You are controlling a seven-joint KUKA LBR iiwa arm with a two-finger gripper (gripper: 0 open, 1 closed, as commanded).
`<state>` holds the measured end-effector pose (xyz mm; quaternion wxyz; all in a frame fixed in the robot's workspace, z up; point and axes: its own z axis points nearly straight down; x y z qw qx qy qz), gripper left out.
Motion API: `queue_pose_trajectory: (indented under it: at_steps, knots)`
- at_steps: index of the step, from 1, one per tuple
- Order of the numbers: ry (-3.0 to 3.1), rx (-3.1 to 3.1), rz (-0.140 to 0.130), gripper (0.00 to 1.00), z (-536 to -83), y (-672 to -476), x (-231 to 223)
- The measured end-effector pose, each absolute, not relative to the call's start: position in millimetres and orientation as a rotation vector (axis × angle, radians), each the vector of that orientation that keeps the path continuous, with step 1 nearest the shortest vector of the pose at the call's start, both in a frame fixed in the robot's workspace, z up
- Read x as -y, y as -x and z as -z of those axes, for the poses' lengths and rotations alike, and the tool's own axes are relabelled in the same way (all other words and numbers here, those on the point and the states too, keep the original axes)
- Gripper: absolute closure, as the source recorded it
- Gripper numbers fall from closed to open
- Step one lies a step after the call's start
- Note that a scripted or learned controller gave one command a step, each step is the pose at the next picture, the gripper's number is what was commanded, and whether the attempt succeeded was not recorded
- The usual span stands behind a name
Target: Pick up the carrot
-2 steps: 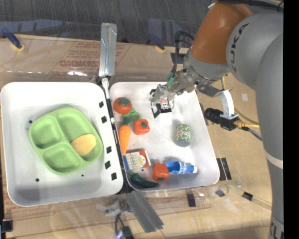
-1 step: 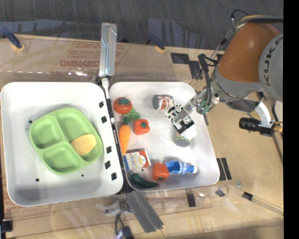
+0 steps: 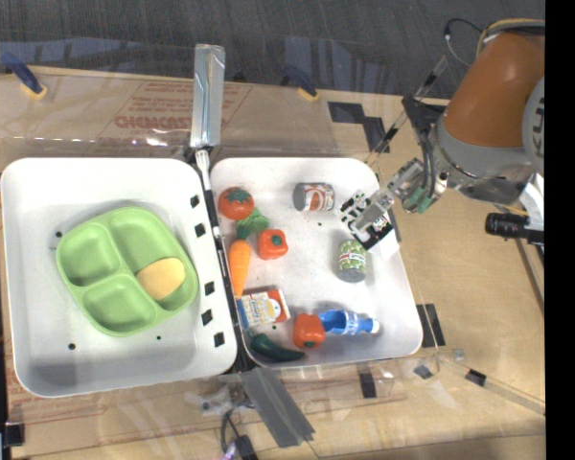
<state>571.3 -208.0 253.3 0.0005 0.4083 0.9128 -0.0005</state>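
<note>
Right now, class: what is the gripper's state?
Gripper: over the right bin, cannot be told. The carrot lies apart from it.

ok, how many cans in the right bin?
2. One red-and-white can lies near the bin's far wall; one green can sits just below the gripper, toward the right wall. More could hide under the gripper.

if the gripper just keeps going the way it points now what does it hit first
Probably the green can, which sits just below-left of the gripper. Depth is unclear, so it might pass beside it and meet the bin floor.
</note>
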Motion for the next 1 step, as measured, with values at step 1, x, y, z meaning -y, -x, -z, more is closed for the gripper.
queue_pose_trajectory:
  at_steps: [1]
  knots:
    - [-1.707,-2.644,0.004,1.00,-174.5,-574.2,128.7]
